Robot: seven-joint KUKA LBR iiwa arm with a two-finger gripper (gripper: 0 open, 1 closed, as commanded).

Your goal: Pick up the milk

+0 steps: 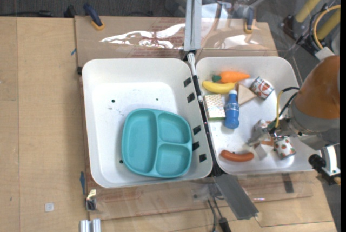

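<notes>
Desk (38, 117) carries two white bins; the left bin (102, 85), well away from the end effector (266, 133), holds a teal divided plate (157, 143). Low in the right bin (286, 71), the end effector hangs among the toys, grip state impossible to tell. Milk, seemingly the small white carton (283, 147) with red spots, lies just beside it toward the bin's near edge. Judged an approach step: next comes centring over the carton, then closing.

Bright, even overhead light, white glare streaked across the clear panel (146, 39) well beyond the gripper (263, 133), soft short shadows beneath the teal divided plate (157, 143), picture slightly soft, mild grain, orange wrist band (324, 90) blurred.
</notes>
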